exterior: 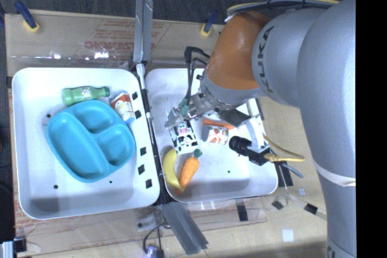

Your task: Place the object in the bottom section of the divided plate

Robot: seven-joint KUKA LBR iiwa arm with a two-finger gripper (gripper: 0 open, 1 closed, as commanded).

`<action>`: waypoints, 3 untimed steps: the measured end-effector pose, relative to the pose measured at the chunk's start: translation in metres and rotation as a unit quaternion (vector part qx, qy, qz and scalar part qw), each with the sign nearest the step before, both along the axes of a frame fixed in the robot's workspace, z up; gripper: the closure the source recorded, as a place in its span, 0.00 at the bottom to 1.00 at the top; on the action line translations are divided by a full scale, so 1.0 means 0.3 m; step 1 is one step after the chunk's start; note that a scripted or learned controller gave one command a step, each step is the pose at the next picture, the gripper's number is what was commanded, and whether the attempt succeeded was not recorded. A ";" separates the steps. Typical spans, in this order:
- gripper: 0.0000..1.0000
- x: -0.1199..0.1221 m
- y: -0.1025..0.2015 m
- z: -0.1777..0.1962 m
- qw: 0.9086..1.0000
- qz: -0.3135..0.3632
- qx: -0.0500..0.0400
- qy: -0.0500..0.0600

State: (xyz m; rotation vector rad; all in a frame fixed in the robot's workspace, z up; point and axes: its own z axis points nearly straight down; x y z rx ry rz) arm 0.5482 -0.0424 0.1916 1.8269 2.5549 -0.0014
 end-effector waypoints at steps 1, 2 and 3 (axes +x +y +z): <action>1.00 0.118 -0.065 -0.002 0.999 -0.050 0.000 0.001; 1.00 -0.085 0.213 0.017 0.985 -0.175 0.001 0.004; 1.00 -0.036 0.425 0.107 0.995 -0.096 0.000 0.002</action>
